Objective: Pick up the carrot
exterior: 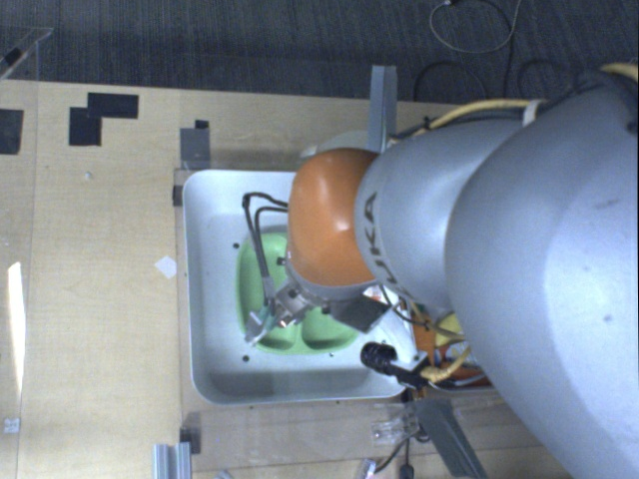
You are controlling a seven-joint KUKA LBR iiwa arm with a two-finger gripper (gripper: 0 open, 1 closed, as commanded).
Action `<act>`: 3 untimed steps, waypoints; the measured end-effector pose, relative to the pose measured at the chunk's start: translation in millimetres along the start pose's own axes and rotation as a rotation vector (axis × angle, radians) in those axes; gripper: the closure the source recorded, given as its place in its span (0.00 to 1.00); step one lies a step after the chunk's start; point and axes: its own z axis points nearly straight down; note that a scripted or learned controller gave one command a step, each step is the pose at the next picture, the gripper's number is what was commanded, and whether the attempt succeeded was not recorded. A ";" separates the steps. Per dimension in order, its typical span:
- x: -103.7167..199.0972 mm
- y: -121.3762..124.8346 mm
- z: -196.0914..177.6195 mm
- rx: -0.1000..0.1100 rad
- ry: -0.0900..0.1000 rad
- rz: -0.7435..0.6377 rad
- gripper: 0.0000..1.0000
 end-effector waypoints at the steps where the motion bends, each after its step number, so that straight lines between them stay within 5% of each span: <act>1: -60.9 97.4 -34.3 -0.003 -0.002 0.032 0.00; 2: -50.5 56.7 38.1 -0.028 -0.005 0.021 0.00; 3: -73.5 101.1 -173.7 -0.004 -0.003 -0.117 0.00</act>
